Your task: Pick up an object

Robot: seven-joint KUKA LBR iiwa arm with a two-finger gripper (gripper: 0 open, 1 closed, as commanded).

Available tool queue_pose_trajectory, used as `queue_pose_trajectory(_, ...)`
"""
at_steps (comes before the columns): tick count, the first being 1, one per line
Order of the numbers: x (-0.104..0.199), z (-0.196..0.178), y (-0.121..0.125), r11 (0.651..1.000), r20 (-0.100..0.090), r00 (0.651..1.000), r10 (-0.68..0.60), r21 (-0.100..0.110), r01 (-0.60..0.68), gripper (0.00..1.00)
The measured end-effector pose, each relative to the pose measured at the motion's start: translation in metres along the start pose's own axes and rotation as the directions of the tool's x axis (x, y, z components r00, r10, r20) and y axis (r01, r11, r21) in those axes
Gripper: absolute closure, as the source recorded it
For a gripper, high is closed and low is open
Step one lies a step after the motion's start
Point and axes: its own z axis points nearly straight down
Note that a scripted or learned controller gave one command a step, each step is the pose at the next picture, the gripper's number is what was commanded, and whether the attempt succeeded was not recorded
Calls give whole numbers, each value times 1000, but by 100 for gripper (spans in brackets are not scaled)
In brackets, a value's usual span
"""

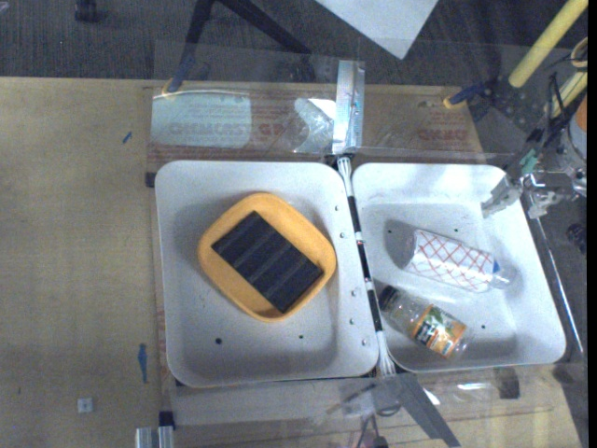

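Over the right bin's far right corner, the gripper (pixel 504 197) hangs at the end of an arm reaching in from the right; whether its fingers stand wide or narrow cannot be told, since they blur against the white rim, and nothing shows between them.

Two shallow white bins sit side by side on the bench. The left bin (pixel 177 278) holds one thing, a rounded yellow tray with a dark ribbed panel on top (pixel 267 266), lying near the bin's middle. The right bin (pixel 546 329) holds two things: a white pouch with a red lattice print (pixel 450 256), lying across the middle, and a small clear bottle with an orange and green label (pixel 425 322), on its side near the front left corner (just beside the pouch, possibly touching it).

Likely risks: the gripper is close to the bin wall, so a straight descent could strike the rim. The bottle looks round and could roll from a closing grip. The pouch seems soft and flat, easy to pinch badly. Their closeness could make one nudge the other.
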Motion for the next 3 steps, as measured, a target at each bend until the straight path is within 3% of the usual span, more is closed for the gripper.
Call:
queue_pose_trajectory(1, 42, 116, -5, 993, 3, 993, -114, -7, 114, 0)
queue_pose_trajectory(2, 35, 98, -64, 984, 2, 984, -177, -4, 177, 0)
queue_pose_trajectory(3, 69, 98, -96, 953, 78, 954, -289, -74, 295, 0)
